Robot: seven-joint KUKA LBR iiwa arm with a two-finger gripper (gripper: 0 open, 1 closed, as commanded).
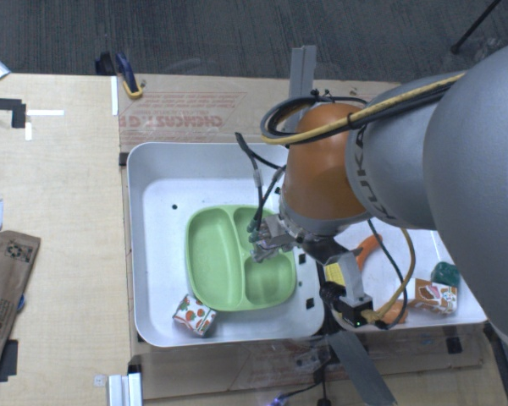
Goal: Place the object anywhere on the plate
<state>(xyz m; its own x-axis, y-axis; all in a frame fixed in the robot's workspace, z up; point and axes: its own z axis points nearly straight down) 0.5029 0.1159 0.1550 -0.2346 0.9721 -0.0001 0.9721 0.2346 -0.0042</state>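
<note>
Camera view, grey arm with orange band reaching in from the right, gripper (pixel 267 244) positioned over the green divided plate (pixel 216 256) in the left white bin (pixel 152 227), finger state not discernible, small printed carton (pixel 194 315) lying just beside the plate's lower-left edge, another carton (pixel 433 297) seen in the right bin.

pale greens, whites and a burst of orange

the divided plate (pixel 224 256) is light green, in a white bin (pixel 152 218); the small carton (pixel 194 316) is white with red-orange and green print; the arm (pixel 423 142) is grey with an orange band (pixel 322 159); the bench (pixel 59 201) is tan.
</note>
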